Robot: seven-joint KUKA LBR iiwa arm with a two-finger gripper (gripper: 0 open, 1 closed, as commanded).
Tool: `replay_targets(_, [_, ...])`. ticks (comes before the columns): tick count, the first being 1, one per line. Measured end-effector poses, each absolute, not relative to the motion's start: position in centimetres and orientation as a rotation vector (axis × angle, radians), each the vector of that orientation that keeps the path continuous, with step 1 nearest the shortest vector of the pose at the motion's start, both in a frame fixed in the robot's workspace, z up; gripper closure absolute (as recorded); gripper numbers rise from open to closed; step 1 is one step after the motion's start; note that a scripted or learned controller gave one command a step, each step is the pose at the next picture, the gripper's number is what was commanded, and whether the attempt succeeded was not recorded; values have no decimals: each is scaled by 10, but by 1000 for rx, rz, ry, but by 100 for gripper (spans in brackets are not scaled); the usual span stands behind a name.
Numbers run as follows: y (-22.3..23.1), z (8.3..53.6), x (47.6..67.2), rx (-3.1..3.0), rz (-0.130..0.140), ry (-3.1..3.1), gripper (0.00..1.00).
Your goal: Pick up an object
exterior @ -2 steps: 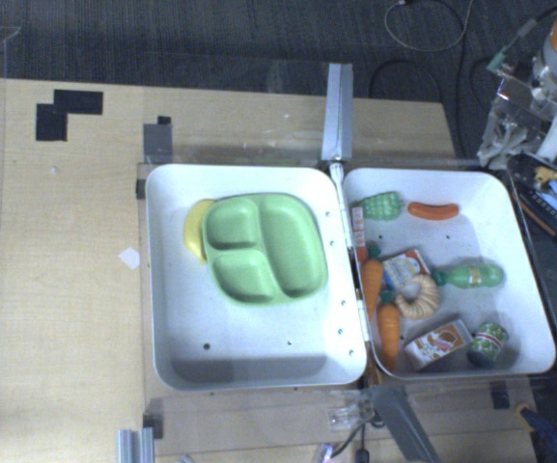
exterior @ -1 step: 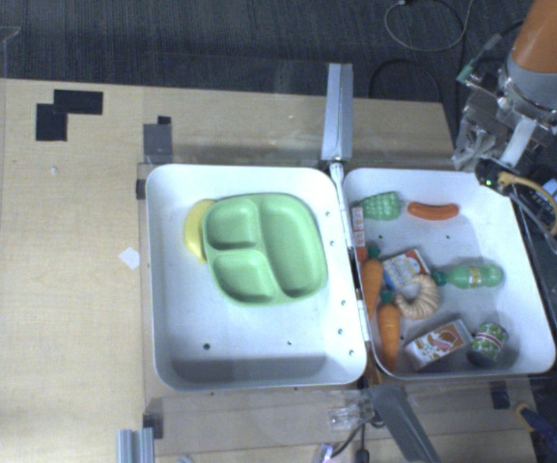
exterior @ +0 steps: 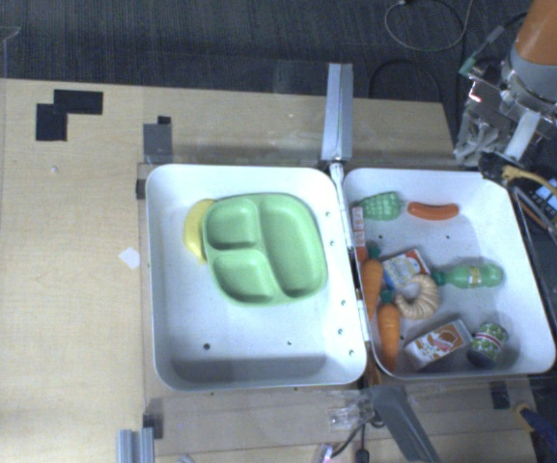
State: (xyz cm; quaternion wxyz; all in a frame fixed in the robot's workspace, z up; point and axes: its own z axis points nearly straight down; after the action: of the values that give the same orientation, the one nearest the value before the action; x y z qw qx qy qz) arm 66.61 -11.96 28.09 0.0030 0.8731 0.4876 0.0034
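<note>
A: Green divided plate (exterior: 262, 247) lies in left bin (exterior: 162, 287), over a yellow piece (exterior: 195, 230). Right bin (exterior: 519, 249)?
B: Sausage (exterior: 433, 210), green bottle (exterior: 471, 276), carrot (exterior: 388, 328), small carton (exterior: 436, 343), all loose.
A: Arm?
B: Gripper (exterior: 490, 143) above right bin's far corner, off the toys. Fingers: cannot tell whether released or clenched.

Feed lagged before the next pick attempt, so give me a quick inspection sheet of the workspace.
Surface: wooden bench, two white bins side by side.
Job's things: right bin holds sausage, green bottle, carrots, bagel, cartons, can.
Clutter: left bin holds green divided plate over a yellow item.
End effector: above the right bin's far corner; finger state unclear.
Cables: black loop behind the bench.
Surroundings: dark floor.
</note>
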Motion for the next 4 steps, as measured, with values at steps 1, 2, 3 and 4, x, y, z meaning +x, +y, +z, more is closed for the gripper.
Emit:
replay_targets(1, [-118, 293, 668, 2726, 16, 1543, 100])
replay_targets(2, [-61, 290, 670, 2694, 7, 1613, 100])
replay_targets(3, [-13, 298, 664, 2710, 6, 1587, 100])
replay_targets(4, [-67, 311, 670, 2698, 6, 1604, 100])
